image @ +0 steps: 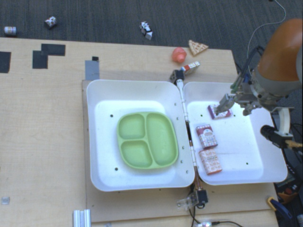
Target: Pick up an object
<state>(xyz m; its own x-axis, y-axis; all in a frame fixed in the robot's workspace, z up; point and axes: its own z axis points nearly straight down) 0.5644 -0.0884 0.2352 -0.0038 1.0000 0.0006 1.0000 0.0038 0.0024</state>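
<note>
— Where reaching in from the right: hand point(223, 109) low over the right bin's point(265, 174) upper left part, fingers closed on a small pink-edged packet point(220, 112).
— Lifted clear?
— Cannot tell; seen right at the bin floor.
— And nearby?
— Two red-and-white cartons point(206, 137) along the same bin's left side, one below the other. Green divided tray point(147, 140) lying in the left bin point(102, 174). Red ball point(179, 55) beyond, on the surface point(42, 141).
</note>
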